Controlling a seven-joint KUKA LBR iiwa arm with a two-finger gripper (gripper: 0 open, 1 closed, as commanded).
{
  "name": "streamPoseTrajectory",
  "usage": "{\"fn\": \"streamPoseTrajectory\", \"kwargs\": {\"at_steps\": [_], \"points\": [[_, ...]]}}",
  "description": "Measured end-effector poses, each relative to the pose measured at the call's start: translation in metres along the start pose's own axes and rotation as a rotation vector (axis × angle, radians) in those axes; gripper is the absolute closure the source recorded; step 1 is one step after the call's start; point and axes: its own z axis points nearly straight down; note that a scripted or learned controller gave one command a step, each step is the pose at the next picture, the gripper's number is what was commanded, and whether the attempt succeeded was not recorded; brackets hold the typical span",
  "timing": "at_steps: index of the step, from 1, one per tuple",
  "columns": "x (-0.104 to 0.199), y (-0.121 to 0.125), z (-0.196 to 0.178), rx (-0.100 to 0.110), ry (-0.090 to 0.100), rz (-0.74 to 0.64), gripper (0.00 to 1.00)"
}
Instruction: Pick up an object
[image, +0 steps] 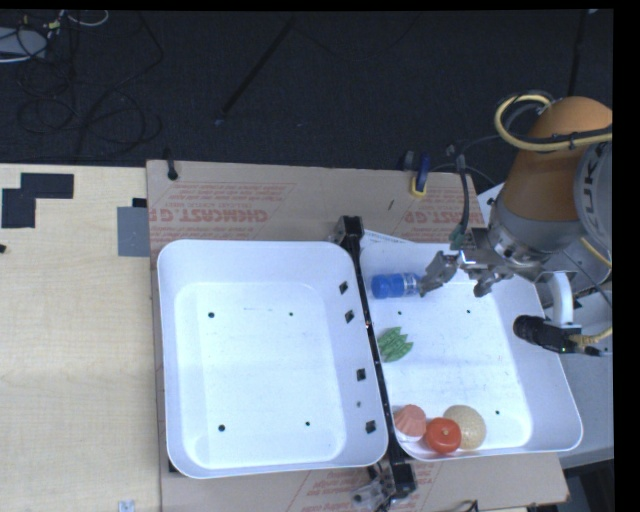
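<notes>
In the right bin (520, 400) a blue bottle-shaped object (393, 286) lies on its side near the far left corner. A small green leafy piece (394, 344) lies below it. At the near edge sit a pink-white round piece (409, 421), a red tomato-like piece (442, 434) and a beige round piece (466, 425), packed together. My gripper (462, 275) hangs over the far part of the right bin, open, with its left finger (436, 272) just right of the blue object. Nothing sits between the fingers.
The left bin (180, 300) lies beside the right one, with a black divider strip (362, 340) between them. Both rest on a cardboard sheet (260, 205). The arm's orange band (565, 120) and cables (560, 335) hang over the right bin's far right side.
</notes>
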Motion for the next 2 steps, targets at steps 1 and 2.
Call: {"fn": "streamPoseTrajectory", "kwargs": {"at_steps": [1, 2], "points": [[-0.039, -0.066, -0.024, 0.001, -0.001, 0.006, 0.00], [-0.101, -0.118, -0.085, -0.006, -0.005, 0.008, 0.00]]}}
